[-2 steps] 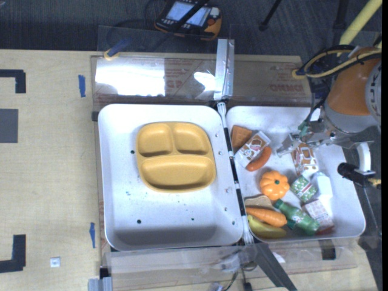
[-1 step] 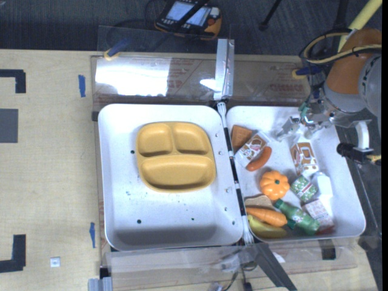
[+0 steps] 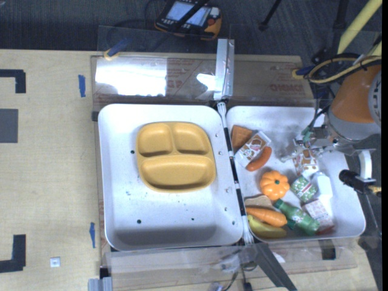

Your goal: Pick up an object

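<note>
Presently, contents as they stand on the bench.

Left bin: one yellow divided plate, lying flat toward the far half of the bin, three compartments facing up.

Right bin: a crowd of small play-food items. Orange pumpkin near the bin's middle. Sausage beside a printed carton toward the far-left corner. Carrot and banana along the near-left edge, both lying roughly parallel to the near rim. Green bottle just beside the carrot, long axis slanting from the pumpkin's foot toward the near-right corner, cap end pointing up-left.

Arm: enters over the right bin's far-right corner, orange band visible. Gripper sits low over small packets near the far-right part of the bin. Whether its jaws are apart or together cannot be told; the metalwork blurs into the packets beneath, and nothing is seen between them.

Likely candidate, by judgement: the packets directly beneath, or the pumpkin, which lies toward the near-left of the gripper.
</note>
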